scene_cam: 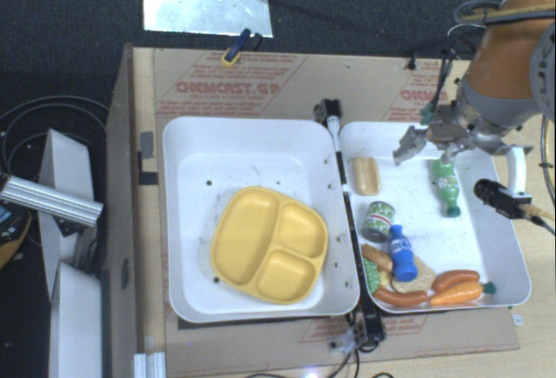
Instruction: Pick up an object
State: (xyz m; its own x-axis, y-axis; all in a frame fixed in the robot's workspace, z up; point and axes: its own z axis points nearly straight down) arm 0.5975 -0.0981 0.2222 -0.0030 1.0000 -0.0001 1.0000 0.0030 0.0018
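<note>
My gripper (427, 150) hangs over the back of the right bin (499, 250), open, with nothing between its fingers. One grey finger (407, 146) points left toward a tan bread piece (365, 175). The other side sits just above the cap of a green bottle (446, 185), which lies along the bin floor. Further forward are a green can (379, 219), a blue bottle (400, 252), a cracker (419, 275), a carrot (455, 294) and two sausages (455, 278) (398, 298).
The left bin (195, 194) holds a yellow divided tray (269, 243). A black clip (328, 111) sits at the back of the wall between the bins. A black part of the arm (497, 196) overhangs the right bin's right side.
</note>
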